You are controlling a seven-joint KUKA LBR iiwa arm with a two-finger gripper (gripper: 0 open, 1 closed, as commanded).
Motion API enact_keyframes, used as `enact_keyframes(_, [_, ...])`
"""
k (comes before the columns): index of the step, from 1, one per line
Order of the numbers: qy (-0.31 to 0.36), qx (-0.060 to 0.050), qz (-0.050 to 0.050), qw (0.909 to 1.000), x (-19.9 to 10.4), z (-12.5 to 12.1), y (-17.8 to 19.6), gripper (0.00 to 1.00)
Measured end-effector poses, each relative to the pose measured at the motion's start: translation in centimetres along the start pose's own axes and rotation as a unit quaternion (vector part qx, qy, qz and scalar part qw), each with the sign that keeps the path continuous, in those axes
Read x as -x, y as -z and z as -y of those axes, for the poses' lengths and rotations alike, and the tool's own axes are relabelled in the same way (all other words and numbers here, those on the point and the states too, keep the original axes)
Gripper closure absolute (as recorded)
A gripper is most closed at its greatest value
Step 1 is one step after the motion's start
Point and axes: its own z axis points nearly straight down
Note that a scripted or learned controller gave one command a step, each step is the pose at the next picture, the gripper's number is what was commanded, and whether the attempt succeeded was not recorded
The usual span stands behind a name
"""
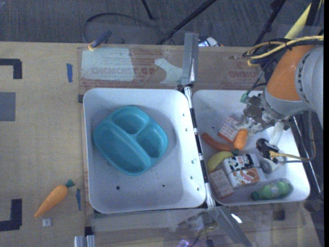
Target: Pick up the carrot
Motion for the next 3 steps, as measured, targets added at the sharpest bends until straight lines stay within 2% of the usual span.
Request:
enact_keyframes(1, [0.001,-0.008,0.006,0.9999,-4.1,9.0,13.1,1.00])
enact_keyframes(2, [0.001,-0.008,0.006,0.9999,-4.1,9.0,13.1,0.00])
enact_keyframes(3, [0.032,-0.009,0.005,0.9994,0.6,8.9,4.2,0.00])
